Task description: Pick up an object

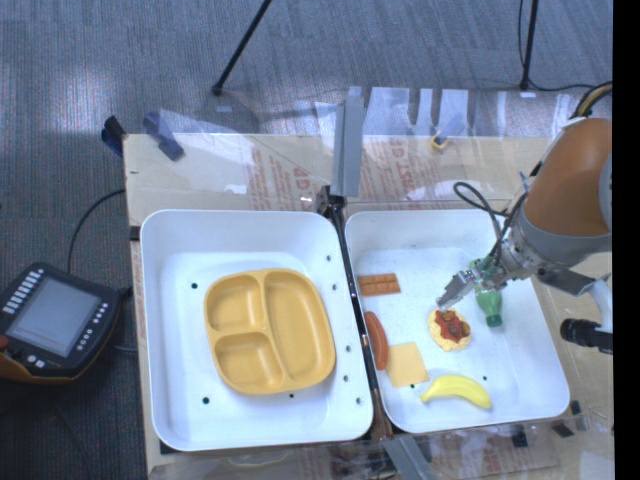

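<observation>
Gripper (462, 286): low in right bin (520, 368), just above small pizza (450, 329); open or closed, cannot tell.
Right bin toys: pizza, green bottle (490, 306), banana (457, 391), cheese (407, 364), hot dog (377, 339), brown bar (379, 285).
Left bin (170, 268): 1 yellow plate (268, 330), 3 parts.

Candidate objects lay in right bin (400, 230): mini pizza (451, 329) just below gripper (462, 290), green bottle (489, 306) beside it; banana (457, 391), cheese slice (407, 364), sausage (377, 339), cracker (379, 285) farther off.
</observation>
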